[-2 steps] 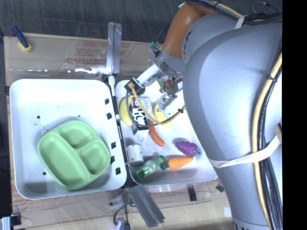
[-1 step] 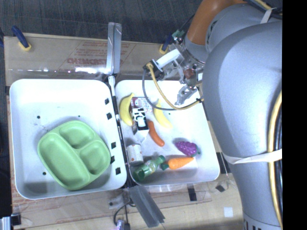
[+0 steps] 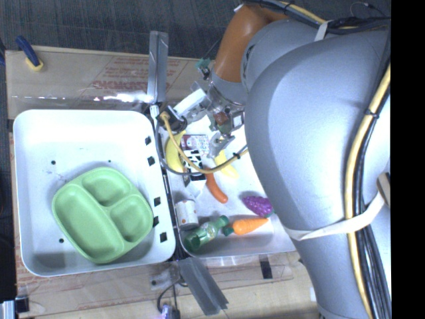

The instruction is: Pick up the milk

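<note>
The milk (image 3: 194, 149) is a small white carton with a dark red and black label, lying in the right bin (image 3: 265, 244) near its left wall. It rests against a yellow banana (image 3: 174, 157). My gripper (image 3: 216, 139) hangs low over the back of that bin, its tip just to the right of the carton and close to it. I cannot tell if it touches the carton. The large grey arm covers the right half of the bin.
An orange sausage (image 3: 216, 190), a purple eggplant (image 3: 257, 205), a carrot (image 3: 250, 225), a green bottle (image 3: 203, 234) and a white can (image 3: 186, 212) lie nearer the front of the right bin. The left bin (image 3: 40, 131) holds a green divided plate (image 3: 101, 212).
</note>
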Controlling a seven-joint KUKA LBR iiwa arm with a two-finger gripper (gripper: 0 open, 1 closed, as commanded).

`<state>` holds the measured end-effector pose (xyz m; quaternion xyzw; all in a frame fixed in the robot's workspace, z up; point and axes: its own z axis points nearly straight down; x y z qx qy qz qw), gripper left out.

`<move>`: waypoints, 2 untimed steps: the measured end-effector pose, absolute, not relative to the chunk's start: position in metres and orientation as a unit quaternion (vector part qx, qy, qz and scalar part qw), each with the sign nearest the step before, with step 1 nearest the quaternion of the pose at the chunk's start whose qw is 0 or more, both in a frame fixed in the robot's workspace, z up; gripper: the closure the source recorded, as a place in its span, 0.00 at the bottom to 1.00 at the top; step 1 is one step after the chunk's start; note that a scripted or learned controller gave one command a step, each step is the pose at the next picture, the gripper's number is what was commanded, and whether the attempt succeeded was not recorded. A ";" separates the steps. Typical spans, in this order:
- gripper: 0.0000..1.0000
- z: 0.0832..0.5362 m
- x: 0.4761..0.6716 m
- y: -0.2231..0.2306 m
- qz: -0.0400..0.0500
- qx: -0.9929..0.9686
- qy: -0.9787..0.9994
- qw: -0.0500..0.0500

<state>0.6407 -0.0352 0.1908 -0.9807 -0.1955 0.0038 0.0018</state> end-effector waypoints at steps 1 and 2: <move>0.00 0.191 0.641 -0.035 0.004 -0.981 -0.195 0.002; 0.00 0.107 0.606 -0.096 0.003 -0.994 -0.108 0.001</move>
